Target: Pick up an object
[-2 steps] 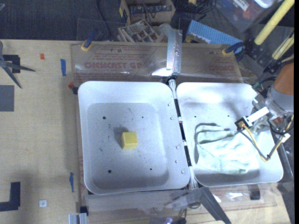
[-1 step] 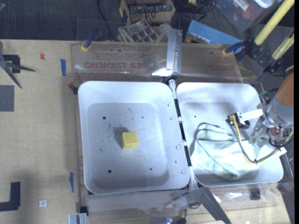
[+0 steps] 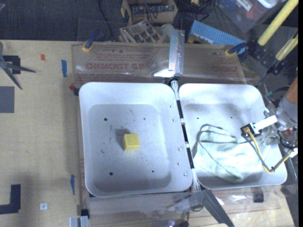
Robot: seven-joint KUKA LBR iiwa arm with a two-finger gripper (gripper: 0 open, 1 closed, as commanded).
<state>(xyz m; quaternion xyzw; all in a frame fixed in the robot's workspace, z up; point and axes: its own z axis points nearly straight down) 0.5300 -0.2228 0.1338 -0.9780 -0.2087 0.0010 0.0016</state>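
Bench (image 3: 38, 141), viewed from above at a slant, is carrying two shallow white bins side by side. Along the bench's left edge a dark grey square patch (image 3: 5, 100) is lying flat. Beyond it, toward the far left corner, a dark thin-legged tool (image 3: 12, 67) is resting, too small to tell its kind. A short blue strip (image 3: 64, 68) is sticking to the bench just outside the far left corner of the left bin (image 3: 94, 103), and a second blue strip (image 3: 72, 184) is sticking near that bin's near left corner.

A yellow block (image 3: 131, 142) is sitting on the floor of the left bin, roughly at its centre and well apart from every wall. The two bins are meeting along a shared middle edge, walls touching.

In the right bin (image 3: 222, 96) a crumpled white cloth (image 3: 227, 159) is lying across the near half, spreading toward the near right corner. A thin pale cord (image 3: 204, 129) is looping out from the cloth's left side.

The gripper (image 3: 283, 135) is hanging at the right edge of the right bin, over the right end of the cloth. Whether it is open or closed, and whether it is touching the cloth, cannot be told.
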